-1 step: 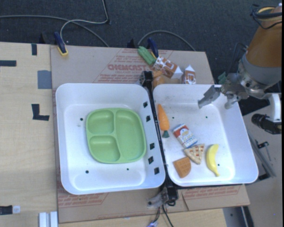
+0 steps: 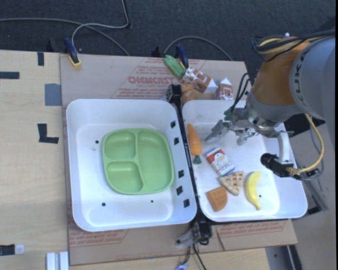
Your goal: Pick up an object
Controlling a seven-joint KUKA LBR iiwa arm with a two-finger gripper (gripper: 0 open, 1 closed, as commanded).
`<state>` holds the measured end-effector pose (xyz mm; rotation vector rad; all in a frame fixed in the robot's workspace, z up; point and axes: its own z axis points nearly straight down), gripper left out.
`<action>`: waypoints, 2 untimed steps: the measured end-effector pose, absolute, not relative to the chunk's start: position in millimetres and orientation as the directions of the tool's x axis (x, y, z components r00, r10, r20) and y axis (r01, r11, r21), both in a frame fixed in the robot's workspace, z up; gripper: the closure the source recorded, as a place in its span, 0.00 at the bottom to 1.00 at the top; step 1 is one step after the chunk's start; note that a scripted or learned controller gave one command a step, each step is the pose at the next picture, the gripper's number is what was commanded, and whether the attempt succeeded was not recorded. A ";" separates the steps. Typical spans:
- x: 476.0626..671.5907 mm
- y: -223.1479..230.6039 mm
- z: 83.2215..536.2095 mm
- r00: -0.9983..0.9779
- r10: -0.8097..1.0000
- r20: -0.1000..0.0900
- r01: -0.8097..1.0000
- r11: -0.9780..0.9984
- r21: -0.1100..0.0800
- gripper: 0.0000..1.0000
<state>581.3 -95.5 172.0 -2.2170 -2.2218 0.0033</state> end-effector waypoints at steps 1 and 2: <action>578.9 -100.3 88.0 0.002 1.000 -0.006 1.000 -0.002 0.006 0.00; 621.4 -99.1 86.0 0.002 1.000 -0.009 1.000 -0.002 -0.002 0.00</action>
